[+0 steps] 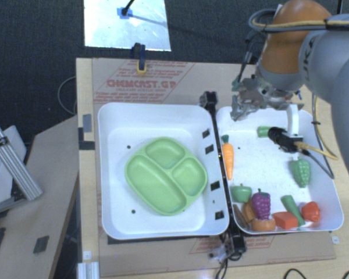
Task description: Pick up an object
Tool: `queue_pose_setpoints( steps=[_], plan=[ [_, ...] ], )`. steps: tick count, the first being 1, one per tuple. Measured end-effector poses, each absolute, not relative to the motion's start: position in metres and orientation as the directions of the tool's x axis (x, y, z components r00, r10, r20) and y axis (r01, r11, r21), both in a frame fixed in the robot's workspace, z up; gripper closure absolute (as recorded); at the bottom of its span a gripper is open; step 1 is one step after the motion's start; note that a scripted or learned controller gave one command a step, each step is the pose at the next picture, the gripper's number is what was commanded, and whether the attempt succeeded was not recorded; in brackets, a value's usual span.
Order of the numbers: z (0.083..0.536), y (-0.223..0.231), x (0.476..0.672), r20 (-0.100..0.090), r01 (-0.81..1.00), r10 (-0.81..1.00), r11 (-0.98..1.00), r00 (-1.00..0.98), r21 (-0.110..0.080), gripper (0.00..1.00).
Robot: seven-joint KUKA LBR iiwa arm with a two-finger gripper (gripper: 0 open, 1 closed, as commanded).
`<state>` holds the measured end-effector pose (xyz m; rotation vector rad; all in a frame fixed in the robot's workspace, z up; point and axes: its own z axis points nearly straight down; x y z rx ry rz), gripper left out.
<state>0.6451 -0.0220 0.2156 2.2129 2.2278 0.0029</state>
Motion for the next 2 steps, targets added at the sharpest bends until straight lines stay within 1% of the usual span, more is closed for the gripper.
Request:
queue_pose_setpoints(
  steps=[1, 2],
  plan=[
    [0.2334, -0.0277, 0.6437, 0.001, 1.000, 1.000, 0.002, -0.002, 0.002, 1.00],
    [0.2346, -0.0231, 0.6404, 0.001, 1.000, 1.000, 0.005, -0.005, 0.002, 1.00]
  ],
)
